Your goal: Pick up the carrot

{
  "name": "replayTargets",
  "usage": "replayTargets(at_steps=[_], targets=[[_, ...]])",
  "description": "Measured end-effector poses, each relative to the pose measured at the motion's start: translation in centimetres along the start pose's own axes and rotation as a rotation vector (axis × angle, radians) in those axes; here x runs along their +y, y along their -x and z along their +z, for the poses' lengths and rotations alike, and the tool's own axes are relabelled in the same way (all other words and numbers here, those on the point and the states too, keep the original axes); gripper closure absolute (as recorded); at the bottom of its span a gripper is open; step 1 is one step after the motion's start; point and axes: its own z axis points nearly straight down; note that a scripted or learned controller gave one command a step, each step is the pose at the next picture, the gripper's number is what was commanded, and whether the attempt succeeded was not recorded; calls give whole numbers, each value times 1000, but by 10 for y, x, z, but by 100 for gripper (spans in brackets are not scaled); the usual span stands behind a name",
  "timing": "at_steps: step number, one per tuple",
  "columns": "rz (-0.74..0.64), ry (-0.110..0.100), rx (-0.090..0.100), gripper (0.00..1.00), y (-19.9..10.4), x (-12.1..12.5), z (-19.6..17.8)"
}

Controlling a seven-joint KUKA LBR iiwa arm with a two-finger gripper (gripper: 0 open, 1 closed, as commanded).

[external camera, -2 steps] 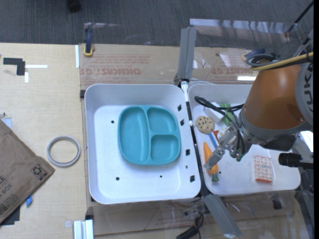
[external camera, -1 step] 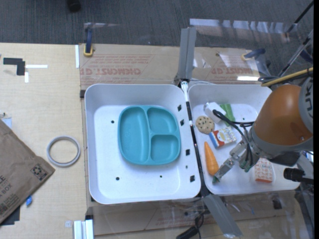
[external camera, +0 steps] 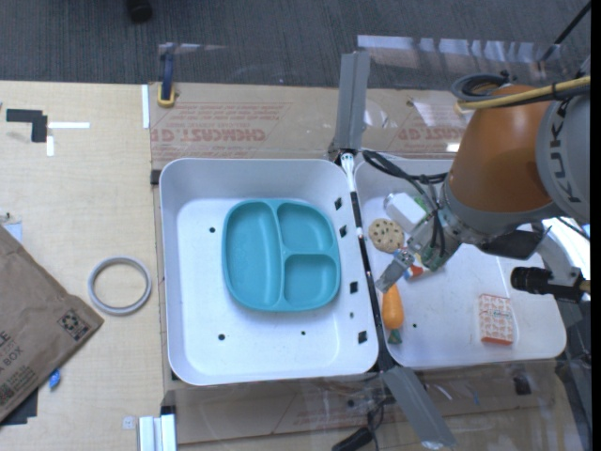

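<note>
Two white bins point(external camera: 178, 280) are seen on a pale wooden tabletop point(external camera: 75, 205). A teal divided plate point(external camera: 280, 254), an orange carrot point(external camera: 392, 306), a tan speckled cookie point(external camera: 381, 233) and a pink-checked packet point(external camera: 496, 319) are shown.

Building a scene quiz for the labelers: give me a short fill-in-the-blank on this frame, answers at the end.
1. The carrot lies in the ____ bin, by its left wall.
2. The teal plate has ____ compartments.
3. The end effector is above the carrot and next to a round ____.
4. The grey ring lies on the bench to the ____ of both bins.

Missing words: right; three; cookie; left
</note>
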Motion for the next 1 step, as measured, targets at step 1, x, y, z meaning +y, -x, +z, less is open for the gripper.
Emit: replayTargets(at_steps=[1], targets=[[45,-1,0,0,3,-55,0]])
